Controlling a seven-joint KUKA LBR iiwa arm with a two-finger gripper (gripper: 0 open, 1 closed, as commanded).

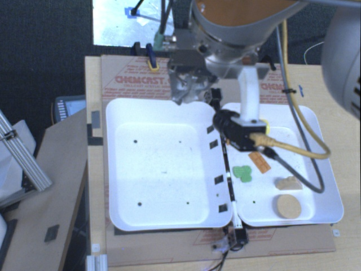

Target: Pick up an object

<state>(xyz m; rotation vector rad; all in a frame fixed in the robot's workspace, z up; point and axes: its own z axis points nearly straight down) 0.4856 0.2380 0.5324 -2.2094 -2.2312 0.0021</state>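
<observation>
My gripper (pixel 187 90) hangs under the large grey and orange wrist, over the back rim of the left bin (pixel 121 151). It is well apart from the objects. The right bin (pixel 324 168) holds a small green piece (pixel 243 173), an orange block (pixel 259 162) just behind it, a tan lumpy piece (pixel 288 182) and a round tan disc (pixel 289 206) near the front. All of these lie on the bin floor.
A white post (pixel 249 97) with a black fitting (pixel 237 131) and a yellow cable (pixel 299 148) reaches over the right bin's left half, beside the orange block. Black clips (pixel 220 179) line the seam between the bins. A cardboard sheet (pixel 135 75) lies under both bins.
</observation>
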